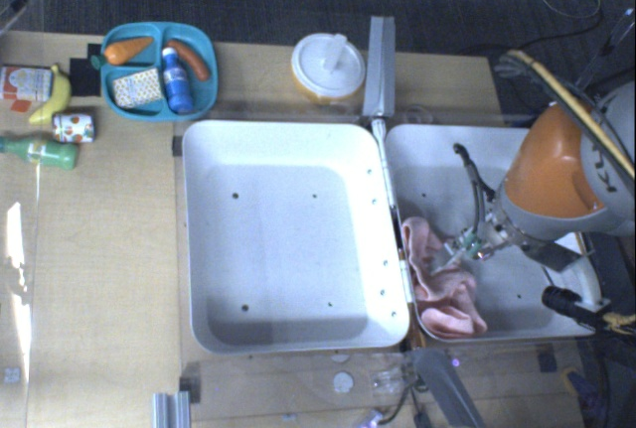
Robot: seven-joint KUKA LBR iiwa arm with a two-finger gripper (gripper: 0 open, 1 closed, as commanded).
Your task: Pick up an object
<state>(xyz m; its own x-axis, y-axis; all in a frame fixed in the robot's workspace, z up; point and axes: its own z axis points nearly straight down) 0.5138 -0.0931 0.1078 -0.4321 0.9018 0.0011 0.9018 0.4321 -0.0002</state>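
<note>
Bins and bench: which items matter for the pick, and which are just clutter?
Job:
pink cloth in right bin
tool over the cloth

Lying about:
left bin
blue tray
white lid
banana
green bottle

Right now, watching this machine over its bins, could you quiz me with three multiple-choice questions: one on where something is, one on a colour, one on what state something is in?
1. Where does the pink cloth lie?
A. left bin
B. right bin, against its left wall
C. on the blue tray

2. What colour is the band above the arm's wrist?
A. orange
B. green
C. purple

3. How does the claw stand to the cloth?
A. far off, over the left bin
B. down at the cloth's upper edge
C. raised high with the cloth dangling

Answers: 1 B, the cloth is bunched beside the divider in the right bin. 2 A, the band is plainly orange. 3 B, the claw sits low at the cloth.
</note>
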